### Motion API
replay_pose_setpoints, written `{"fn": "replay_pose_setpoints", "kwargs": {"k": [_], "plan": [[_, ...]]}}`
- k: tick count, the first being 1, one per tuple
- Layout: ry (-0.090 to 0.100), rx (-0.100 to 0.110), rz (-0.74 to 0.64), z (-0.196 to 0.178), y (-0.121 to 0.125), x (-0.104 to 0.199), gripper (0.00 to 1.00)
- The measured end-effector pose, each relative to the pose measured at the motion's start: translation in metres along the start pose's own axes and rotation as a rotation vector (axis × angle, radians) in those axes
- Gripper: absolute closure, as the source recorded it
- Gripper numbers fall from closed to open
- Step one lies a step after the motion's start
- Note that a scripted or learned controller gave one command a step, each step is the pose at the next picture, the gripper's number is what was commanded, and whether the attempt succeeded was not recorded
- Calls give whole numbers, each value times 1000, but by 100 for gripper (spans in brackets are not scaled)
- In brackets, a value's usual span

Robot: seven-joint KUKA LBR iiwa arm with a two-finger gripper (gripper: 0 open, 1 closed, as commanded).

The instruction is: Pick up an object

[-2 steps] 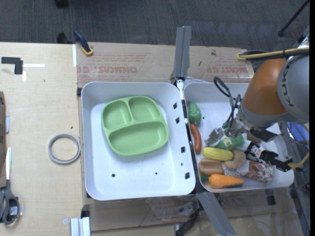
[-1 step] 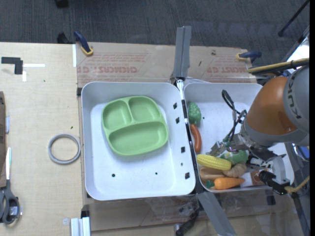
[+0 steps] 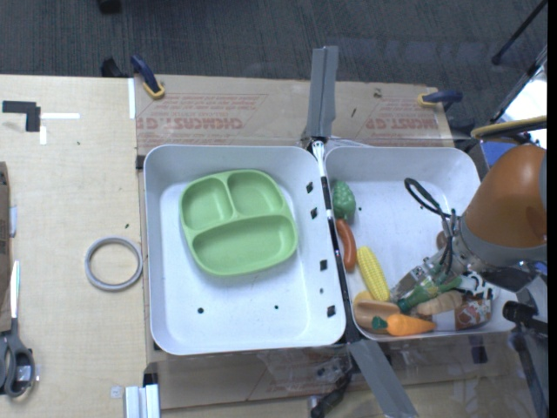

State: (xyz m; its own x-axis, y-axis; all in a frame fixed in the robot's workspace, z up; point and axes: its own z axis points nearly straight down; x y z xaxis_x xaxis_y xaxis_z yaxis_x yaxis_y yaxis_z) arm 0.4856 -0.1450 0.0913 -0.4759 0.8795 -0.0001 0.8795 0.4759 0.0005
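Note:
The right bin [image 3: 392,177] holds a heap of toy food. A green broccoli-like piece [image 3: 343,200] lies against its left wall, with a red-orange sausage [image 3: 348,244] below it and a yellow corn cob [image 3: 373,273] to the right of that. Along the front wall lie a hot dog in a bun [image 3: 372,308], an orange carrot [image 3: 408,325] and a small dark red packet [image 3: 471,313]. My gripper [image 3: 431,279] is down in the front right of this bin, right over a green piece [image 3: 432,290] and a tan piece [image 3: 441,303]. The arm's orange band [image 3: 513,200] hides the bin's right side.
The left bin [image 3: 170,320] holds a green divided plate [image 3: 238,222]. A black cable [image 3: 423,195] loops over the right bin's floor. On the bench to the left lie a grey tape ring [image 3: 113,262] and scissors [image 3: 16,355]. A metal divider [image 3: 323,94] stands between the bins at the back.

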Motion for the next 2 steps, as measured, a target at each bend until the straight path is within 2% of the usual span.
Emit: {"fn": "replay_pose_setpoints", "kwargs": {"k": [1, 2], "plan": [[0, 0, -1, 0, 0, 0, 0], [0, 1, -4, 0, 38, 10, 0]]}}
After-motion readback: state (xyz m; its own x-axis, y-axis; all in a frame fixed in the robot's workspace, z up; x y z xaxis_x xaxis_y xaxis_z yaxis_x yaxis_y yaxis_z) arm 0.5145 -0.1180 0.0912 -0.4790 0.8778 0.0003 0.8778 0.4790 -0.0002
